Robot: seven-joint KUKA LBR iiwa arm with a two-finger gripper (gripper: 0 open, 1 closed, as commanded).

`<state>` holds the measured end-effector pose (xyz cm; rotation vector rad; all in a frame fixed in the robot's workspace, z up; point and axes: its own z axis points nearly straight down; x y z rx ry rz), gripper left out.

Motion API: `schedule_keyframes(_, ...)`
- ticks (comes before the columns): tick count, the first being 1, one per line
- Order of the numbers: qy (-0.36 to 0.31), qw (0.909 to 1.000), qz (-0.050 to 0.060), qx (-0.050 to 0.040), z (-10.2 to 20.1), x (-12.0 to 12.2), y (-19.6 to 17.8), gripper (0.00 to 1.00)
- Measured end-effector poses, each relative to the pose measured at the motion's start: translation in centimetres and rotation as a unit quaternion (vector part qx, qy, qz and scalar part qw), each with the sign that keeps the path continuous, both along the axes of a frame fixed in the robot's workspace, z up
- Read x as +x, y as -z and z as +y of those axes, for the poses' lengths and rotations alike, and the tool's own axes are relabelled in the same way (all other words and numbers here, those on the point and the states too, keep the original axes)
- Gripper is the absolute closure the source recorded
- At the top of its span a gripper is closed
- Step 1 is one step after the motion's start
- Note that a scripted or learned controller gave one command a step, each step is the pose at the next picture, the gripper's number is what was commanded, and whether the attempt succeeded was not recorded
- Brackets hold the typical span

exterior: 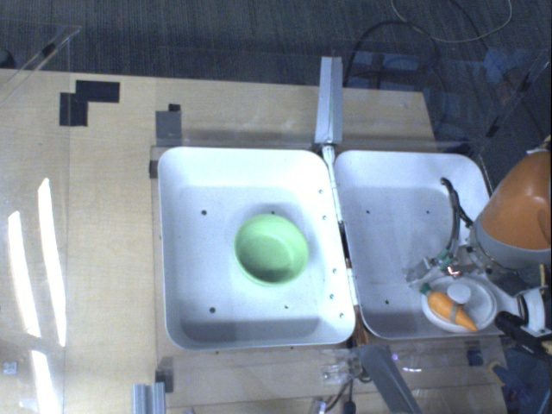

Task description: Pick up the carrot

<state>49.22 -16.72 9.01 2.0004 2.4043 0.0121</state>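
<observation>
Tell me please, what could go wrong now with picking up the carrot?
The carrot lies near the right bin's front right corner, so the gripper may strike the wall. It also seems to rest on a small white dish, which may slide or tip when the carrot is pushed.

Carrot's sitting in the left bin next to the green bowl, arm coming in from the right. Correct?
Not quite. The camera view shows the carrot in the right bin, near its front right corner, on a small white dish. The green bowl sits alone in the left bin. The arm does come in from the right.
</observation>
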Motion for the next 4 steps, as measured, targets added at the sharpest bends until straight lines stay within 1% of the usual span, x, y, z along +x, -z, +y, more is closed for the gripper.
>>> schedule_keyframes(1,-0.16,0.9871,-0.001,-0.0037,1.8,0.1,0.0,0.0)
schedule_keyframes(2,-0.091,0.9958,0.004,0.0007,-2.5,-0.2,-1.9,0.0)
schedule_keyframes(3,-0.005,1.0,0.001,0.0004,-1.7,-0.1,0.0,0.0)
schedule_keyframes(4,-0.162,0.9868,0.0,-0.0035,-1.1,0.1,0.0,0.0)
